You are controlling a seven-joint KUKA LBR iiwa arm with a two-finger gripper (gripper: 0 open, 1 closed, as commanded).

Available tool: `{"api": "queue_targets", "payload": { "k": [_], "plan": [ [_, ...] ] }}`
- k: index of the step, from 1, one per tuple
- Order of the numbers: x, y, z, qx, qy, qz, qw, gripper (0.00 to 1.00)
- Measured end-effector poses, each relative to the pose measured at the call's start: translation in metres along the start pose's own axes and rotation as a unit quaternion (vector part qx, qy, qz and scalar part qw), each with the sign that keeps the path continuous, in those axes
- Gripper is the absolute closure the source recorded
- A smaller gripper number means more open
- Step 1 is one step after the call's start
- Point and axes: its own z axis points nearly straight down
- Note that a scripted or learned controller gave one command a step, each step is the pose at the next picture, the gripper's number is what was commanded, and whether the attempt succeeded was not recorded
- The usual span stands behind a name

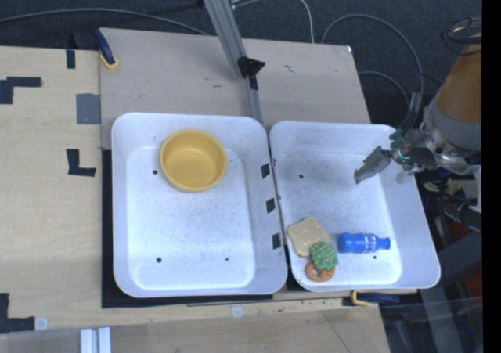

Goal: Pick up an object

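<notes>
The end effector (374, 165) hangs over the upper right part of the right bin (344, 134), reaching in from the right with the orange band of the arm behind it. Only one dark finger is plain, slanting down toward the left; whether the end effector is open or closed I cannot tell. Nothing is seen in its grip.

The likeliest things to pick lie in the same bin, below the end effector in the view, toward the bin's near edge. The bottle (362, 243), blue with a white cap, is almost straight below it, well apart from the finger. Its long axis runs left to right, cap to the right, so a grasp would best close across that axis, from the near and far sides. Just left of the bottle sit a green toy (322, 254) and a tan slice (306, 234), touching each other; these lie below and left of the end effector. The toy crowds the bottle's left end, so a grip nearer the cap looks safer.

A yellow bowl (193, 159) rests in the left bin (133, 210), far left of the end effector and a much longer reach.
</notes>
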Motion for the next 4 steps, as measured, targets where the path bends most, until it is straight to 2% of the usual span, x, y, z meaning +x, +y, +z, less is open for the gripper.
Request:
{"api": "queue_targets", "payload": {
  "k": [1, 2, 4],
  "plan": [
    [0.000, 0.000, 0.000, 0.000, 0.000, 0.000, 1.0000, 0.00],
    [0.007, -0.005, 0.062, 0.004, 0.001, 0.001, 1.0000, 0.00],
    [0.004, -0.015, 0.163, 0.001, 0.000, 0.001, 1.0000, 0.00]
  ]
}}
